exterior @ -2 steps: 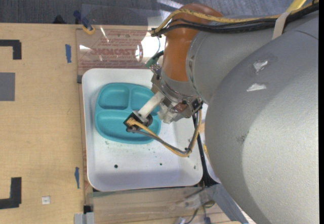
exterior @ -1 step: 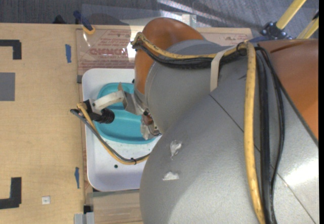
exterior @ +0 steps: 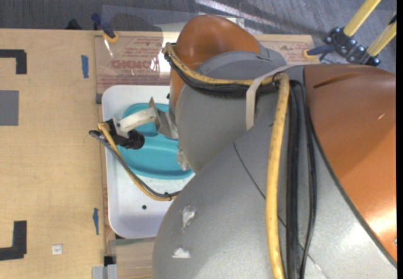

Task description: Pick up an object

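A turquoise dish is seen lying in the white bin, towards its far end and close to the left wall, and it is taken to be the thing to be picked. The gripper is lowered over the dish's right part, but most of it is covered by the arm, so whether it is released, clenched or grasping anything cannot be told, nor can contact with the dish be confirmed. Several failures may be expected from here. If only the thin rim is caught, the smooth, curved wall is likely to slide out as soon as a lift is begun. If the gripper is set too far inside the hollow, nothing may be closed upon at all. If it is driven down too far, the dish may be pressed against the bin floor or pushed towards the left wall, and the bin itself may be shifted on the bench.
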Controlling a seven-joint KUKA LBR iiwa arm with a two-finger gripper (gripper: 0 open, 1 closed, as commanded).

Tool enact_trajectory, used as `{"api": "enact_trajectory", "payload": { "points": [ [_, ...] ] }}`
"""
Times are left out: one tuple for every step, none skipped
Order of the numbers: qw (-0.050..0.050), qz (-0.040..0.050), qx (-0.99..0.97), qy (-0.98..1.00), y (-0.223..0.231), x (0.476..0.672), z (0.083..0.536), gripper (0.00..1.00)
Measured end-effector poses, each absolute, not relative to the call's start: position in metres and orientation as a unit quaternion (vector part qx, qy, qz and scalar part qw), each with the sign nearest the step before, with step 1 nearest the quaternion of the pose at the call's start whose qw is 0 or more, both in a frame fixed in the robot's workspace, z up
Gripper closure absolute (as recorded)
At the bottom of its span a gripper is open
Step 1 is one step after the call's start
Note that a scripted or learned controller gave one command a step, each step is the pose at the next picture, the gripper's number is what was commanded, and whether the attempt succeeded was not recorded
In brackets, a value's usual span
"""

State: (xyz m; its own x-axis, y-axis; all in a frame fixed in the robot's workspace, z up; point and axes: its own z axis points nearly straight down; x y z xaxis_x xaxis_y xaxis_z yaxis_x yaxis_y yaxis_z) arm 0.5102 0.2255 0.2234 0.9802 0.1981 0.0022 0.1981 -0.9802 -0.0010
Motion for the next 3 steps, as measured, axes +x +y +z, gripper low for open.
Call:
{"api": "enact_trajectory", "payload": {
  "points": [
    [0.0, 0.0032, -0.98, -0.2, 0.14, 0.479, 0.183, 1.0],
    [0.0, 0.0031, -0.995, -0.102, 0.196, 0.477, 0.117, 1.0],
    [0.0, 0.0042, -0.995, -0.1, 0.194, 0.477, 0.118, 0.0]
  ]
}}
